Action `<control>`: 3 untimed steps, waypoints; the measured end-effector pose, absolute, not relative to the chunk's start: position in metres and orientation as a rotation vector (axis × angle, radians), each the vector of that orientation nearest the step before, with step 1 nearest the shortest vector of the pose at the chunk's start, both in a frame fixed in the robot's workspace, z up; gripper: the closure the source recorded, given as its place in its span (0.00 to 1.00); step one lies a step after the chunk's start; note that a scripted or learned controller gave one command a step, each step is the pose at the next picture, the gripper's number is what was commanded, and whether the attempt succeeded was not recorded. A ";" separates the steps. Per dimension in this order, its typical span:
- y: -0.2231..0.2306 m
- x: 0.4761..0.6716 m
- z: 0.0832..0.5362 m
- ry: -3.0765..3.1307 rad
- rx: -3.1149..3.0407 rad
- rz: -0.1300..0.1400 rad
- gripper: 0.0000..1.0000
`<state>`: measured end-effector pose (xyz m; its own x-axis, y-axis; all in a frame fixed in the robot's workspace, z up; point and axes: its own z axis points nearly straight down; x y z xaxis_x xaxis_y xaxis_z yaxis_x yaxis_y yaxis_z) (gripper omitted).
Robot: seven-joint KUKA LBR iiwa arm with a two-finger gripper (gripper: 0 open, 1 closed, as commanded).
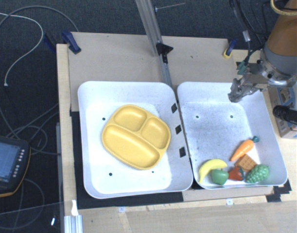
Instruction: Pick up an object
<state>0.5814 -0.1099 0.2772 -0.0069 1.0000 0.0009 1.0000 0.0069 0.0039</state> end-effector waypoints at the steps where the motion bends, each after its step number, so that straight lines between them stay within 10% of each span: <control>1: -0.059 0.583 0.258 2.232 2.218 -0.001 1.00; 3: 0.054 0.596 0.244 2.230 2.214 0.005 1.00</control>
